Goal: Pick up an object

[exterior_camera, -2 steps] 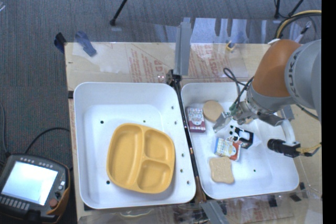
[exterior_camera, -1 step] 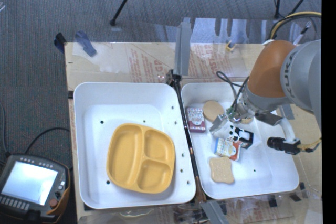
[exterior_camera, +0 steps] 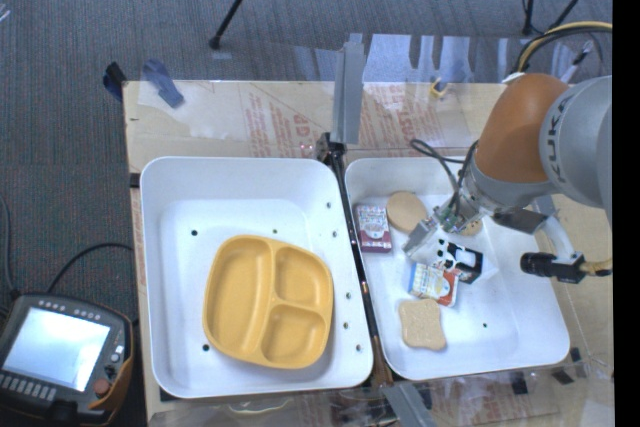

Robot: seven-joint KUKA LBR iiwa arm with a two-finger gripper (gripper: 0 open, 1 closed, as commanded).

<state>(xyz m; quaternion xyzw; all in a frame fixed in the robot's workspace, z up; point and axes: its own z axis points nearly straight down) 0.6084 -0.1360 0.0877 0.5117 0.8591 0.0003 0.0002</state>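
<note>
Two white bins side by side on the bench (exterior_camera: 240,120). In the left bin (exterior_camera: 180,190), a yellow divided tray (exterior_camera: 268,301), lying flat, three compartments. In the right bin (exterior_camera: 520,335), several small things: a dark red packet (exterior_camera: 373,226) near the left wall, a round tan cookie (exterior_camera: 405,210) just beside it to the right, a slice of toast (exterior_camera: 422,324) toward the near side, a colourful small carton (exterior_camera: 433,283) just beyond the toast, and a black-and-white piece (exterior_camera: 465,260) touching that carton's right side. Gripper (exterior_camera: 425,240) low over the right bin, between cookie and carton. Fingers: whether released or clenched, cannot tell. Nothing seen grasped.
</note>
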